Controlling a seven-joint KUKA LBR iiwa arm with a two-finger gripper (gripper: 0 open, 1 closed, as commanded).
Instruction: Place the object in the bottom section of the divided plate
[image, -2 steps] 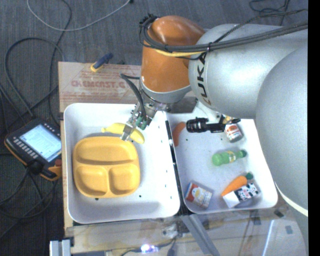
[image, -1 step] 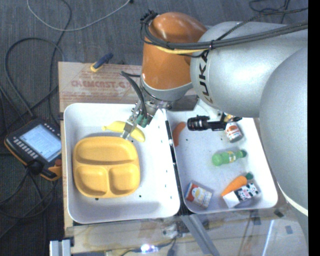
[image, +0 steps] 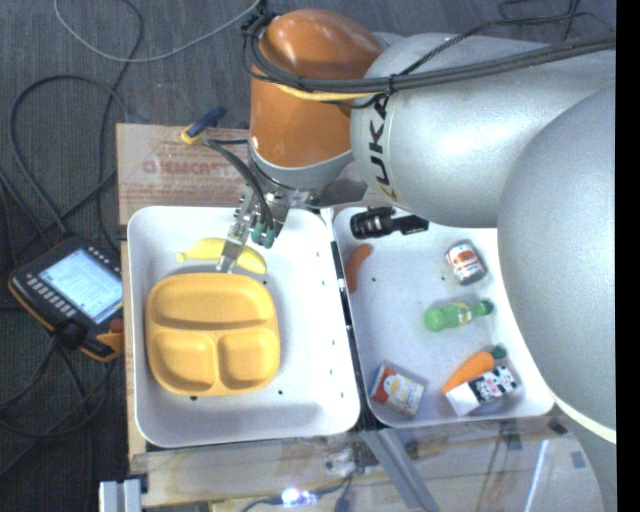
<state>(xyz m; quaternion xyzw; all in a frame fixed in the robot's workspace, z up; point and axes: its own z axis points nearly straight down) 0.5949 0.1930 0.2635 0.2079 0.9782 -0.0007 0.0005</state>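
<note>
A yellow divided plate (image: 212, 333) lies in the left bin (image: 300, 395), with one long section on its far side and two smaller ones on its near side. All three sections hold nothing. Just behind the plate's far rim lies a yellow banana (image: 205, 250). My gripper (image: 233, 256) hangs from the orange-banded wrist and points down onto the banana's middle, hiding part of it. The banana rests on the bin floor, against the plate's rim.
The right bin (image: 520, 405) holds a red sausage-like piece (image: 357, 263), a small can (image: 465, 262), a green bottle (image: 457, 315), a carrot (image: 470, 370), a small carton (image: 487, 388) and a packet (image: 397, 389). A handheld pendant (image: 70, 292) lies left of the bench.
</note>
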